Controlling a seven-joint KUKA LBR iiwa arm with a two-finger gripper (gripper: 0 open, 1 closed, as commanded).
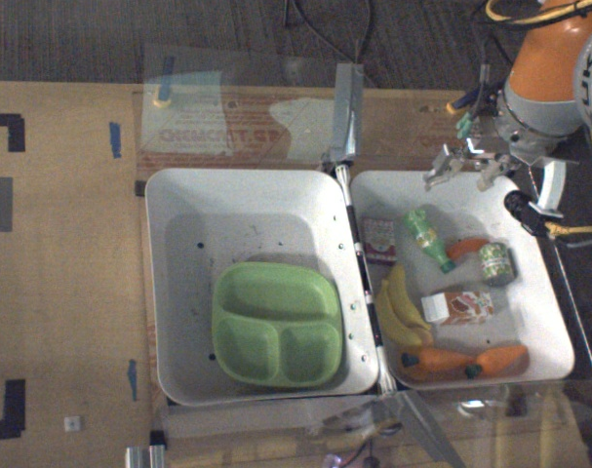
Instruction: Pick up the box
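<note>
The box (458, 307) lies in the right bin (559, 330), untouched, beside the bananas (401, 312). The tool (469, 167) hangs at about twelve o'clock from it, spread apart and holding nothing. Picking up is all left.

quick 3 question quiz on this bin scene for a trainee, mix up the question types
1. True or false: the green divided tray lies in the right bin.
2. Multiple choice: the box lies nearest to which item? A. the bananas B. the green bottle C. the green divided tray
3. Short answer: where is the gripper in relation to the right bin?

Key
1. False. It lies in the left bin.
2. A. The bananas lie just left of the box's white end.
3. Over the bin's far edge, well up the view from the box, with nothing seen between its fingers.
</note>
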